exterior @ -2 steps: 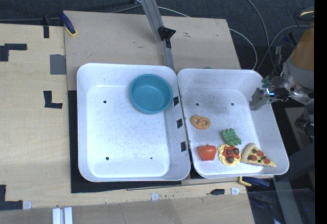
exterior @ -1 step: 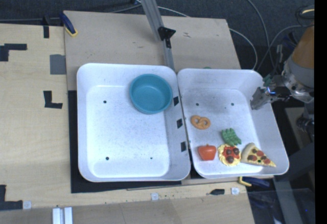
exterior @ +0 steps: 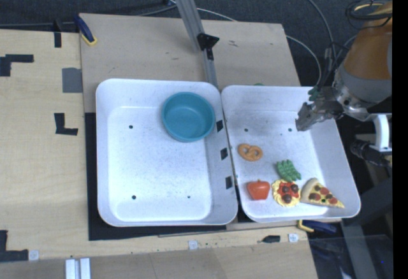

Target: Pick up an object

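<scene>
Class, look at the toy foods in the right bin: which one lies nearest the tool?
The small brown pretzel. It lies alone mid-bin, closest to the tool; the other foods cluster along the bin's near edge.

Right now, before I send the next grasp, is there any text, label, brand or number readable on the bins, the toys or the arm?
None readable.
Blue bowl: no marking.
Pizza slice, pretzel: no print.
White bins: dark speckles, no letters.
Gripper: too blurred to show any label.
</scene>
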You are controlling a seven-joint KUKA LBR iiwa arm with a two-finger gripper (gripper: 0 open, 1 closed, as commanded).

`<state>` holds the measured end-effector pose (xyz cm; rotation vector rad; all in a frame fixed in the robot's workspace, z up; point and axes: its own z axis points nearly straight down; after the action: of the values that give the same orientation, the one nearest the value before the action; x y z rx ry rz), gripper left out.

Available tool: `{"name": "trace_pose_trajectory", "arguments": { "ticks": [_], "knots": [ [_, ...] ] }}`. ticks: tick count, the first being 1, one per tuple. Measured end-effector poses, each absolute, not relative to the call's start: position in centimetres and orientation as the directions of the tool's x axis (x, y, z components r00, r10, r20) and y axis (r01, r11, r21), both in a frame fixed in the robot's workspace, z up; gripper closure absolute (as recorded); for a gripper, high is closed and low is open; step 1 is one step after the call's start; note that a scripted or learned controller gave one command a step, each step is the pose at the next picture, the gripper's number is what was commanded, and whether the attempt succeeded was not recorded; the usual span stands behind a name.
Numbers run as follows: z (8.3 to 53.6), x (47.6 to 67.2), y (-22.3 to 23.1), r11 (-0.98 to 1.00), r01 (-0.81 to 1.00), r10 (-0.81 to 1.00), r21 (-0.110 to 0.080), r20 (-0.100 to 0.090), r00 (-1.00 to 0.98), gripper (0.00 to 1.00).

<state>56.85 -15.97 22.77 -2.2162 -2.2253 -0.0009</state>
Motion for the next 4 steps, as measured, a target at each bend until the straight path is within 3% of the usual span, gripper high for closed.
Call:
{"name": "trace_pose_trajectory", "arguments": {
  "ticks": [2,4],
  "knots": [
    [23.9,60.4,-6.8,0.005,1.000,1.000,0.000,0.001,-0.005,1.00],
    [24.8,62.6,4.6,0.005,1.000,1.000,0.000,0.001,-0.005,1.00]
  ]
}}
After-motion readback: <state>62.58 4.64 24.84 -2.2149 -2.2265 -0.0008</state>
